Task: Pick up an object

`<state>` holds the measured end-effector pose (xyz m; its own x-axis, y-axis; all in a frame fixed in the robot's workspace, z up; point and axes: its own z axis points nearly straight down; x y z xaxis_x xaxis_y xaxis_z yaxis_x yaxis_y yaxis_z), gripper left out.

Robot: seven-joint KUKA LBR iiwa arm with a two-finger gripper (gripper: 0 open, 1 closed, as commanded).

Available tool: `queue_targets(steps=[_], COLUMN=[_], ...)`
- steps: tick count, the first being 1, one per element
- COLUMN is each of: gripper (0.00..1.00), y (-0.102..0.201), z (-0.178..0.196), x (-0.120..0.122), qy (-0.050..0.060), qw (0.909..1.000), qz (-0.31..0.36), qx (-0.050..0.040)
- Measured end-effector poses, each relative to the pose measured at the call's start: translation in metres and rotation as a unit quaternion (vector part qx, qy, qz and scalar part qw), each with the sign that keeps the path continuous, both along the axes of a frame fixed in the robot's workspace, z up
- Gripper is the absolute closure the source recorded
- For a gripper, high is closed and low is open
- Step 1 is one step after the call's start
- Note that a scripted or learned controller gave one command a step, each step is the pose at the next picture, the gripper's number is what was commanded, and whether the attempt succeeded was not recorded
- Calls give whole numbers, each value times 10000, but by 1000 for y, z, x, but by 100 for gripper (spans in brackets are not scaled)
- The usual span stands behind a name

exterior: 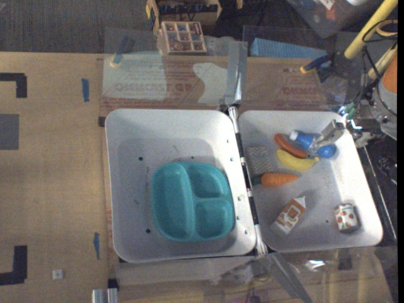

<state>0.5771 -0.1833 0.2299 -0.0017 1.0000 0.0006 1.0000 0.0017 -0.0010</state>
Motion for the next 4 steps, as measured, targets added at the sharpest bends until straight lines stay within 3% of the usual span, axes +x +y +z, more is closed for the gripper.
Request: queue_targets(steps=[1,2,3,4], gripper=[0,0,100,100], y=[54,34,34,97], z=[-108,-144,-131,-45], x=[23,47,48,29], qy=[-6,-26,-61,-23], qw=[9976,9978,9978,9867], qz=[691,662,656,1627], qx=[-3,-9,-13,-10])
